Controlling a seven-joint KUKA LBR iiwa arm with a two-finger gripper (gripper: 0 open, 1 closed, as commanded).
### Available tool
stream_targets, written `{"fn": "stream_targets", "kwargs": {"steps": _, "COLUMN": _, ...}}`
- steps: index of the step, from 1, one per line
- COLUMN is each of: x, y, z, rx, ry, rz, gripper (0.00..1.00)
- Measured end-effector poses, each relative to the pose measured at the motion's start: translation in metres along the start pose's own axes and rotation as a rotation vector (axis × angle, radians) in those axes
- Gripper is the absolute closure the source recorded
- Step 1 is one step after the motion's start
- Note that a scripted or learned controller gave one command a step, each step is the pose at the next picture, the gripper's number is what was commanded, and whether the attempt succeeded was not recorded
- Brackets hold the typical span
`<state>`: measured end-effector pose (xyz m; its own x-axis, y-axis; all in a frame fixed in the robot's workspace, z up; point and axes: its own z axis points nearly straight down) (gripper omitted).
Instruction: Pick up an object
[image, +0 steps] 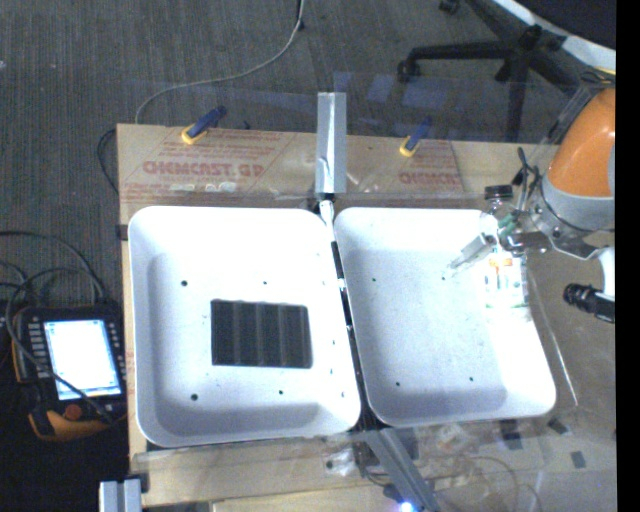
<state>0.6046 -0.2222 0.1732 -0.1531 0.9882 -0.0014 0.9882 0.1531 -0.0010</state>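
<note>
Arm (585, 160) is entering at right of frame, partly cut off; hand (492, 250) is blurring over the right bin's (440, 390) upper right corner, can't tell its state. Table (250, 165) is sitting on dark carpet, tablet (78, 358) glowing at lower left. Dark ridged block (260, 333) is lying mid left bin (170, 240), well apart from hand.

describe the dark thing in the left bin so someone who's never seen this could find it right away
Start at the two white bins side by side on the bench and take the left bin, the one farther from the arm. Lying flat near the middle of its floor is a dark rectangular pad with ridges running across it. It is the one black shape against the white floor.
</note>
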Motion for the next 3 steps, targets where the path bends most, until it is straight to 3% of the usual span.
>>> {"fn": "stream_targets", "kwargs": {"steps": 1, "x": -0.0009, "y": 0.0579, "z": 0.0676, "rx": 0.005, "ry": 0.012, "rz": -0.218, "gripper": 0.0}}
{"fn": "stream_targets", "kwargs": {"steps": 2, "x": 0.0002, "y": 0.0504, "z": 0.0752, "rx": -0.01, "ry": 0.007, "rz": -0.25, "gripper": 0.0}}
{"fn": "stream_targets", "kwargs": {"steps": 3, "x": 0.0018, "y": 0.0515, "z": 0.0654, "rx": -0.01, "ry": 0.005, "rz": -0.253, "gripper": 1.0}}
